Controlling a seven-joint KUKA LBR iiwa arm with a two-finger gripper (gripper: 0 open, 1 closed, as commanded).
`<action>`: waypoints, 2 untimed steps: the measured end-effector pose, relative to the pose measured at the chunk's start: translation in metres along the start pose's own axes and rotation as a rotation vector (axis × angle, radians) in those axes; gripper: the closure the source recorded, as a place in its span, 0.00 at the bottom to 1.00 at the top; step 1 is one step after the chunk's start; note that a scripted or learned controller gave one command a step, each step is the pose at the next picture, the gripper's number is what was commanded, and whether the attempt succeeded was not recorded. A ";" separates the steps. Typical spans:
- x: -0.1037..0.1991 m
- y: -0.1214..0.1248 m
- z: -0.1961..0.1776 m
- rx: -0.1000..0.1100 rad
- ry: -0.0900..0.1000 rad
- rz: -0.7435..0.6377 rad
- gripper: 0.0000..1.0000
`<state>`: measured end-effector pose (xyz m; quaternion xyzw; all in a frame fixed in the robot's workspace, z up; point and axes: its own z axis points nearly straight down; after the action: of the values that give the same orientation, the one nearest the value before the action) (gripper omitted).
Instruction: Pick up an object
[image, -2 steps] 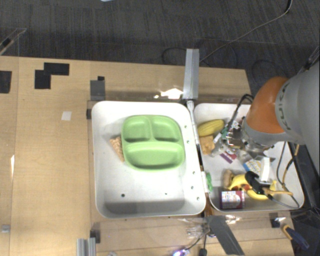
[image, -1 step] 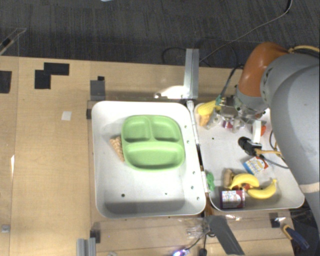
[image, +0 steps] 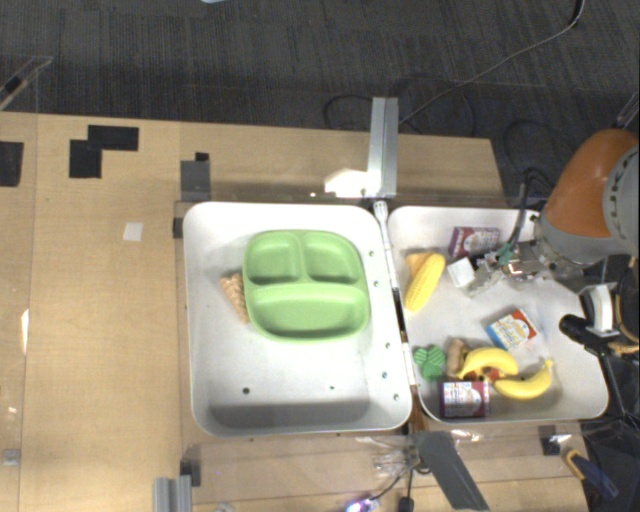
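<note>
My gripper reaches in from the right over the back part of the right bin, below the arm's orange band. It hovers by a small white object and a purple packet. An ear of yellow corn lies to its left. Nearer the front are a small white, blue and red box, a banana, a green toy, a tan piece and a dark purple can.
The left bin holds a green divided plate with a tan crumbly bar at its left edge. A metal post stands behind the seam between the bins. Black and white hardware sits at the right bin's right rim.
</note>
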<state>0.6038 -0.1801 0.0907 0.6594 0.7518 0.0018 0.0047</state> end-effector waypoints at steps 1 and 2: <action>0.027 0.038 0.001 0.041 0.001 0.121 0.00; 0.014 0.053 -0.027 0.064 0.017 -0.055 0.00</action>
<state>0.6541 -0.1589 0.1176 0.6384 0.7692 -0.0168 -0.0231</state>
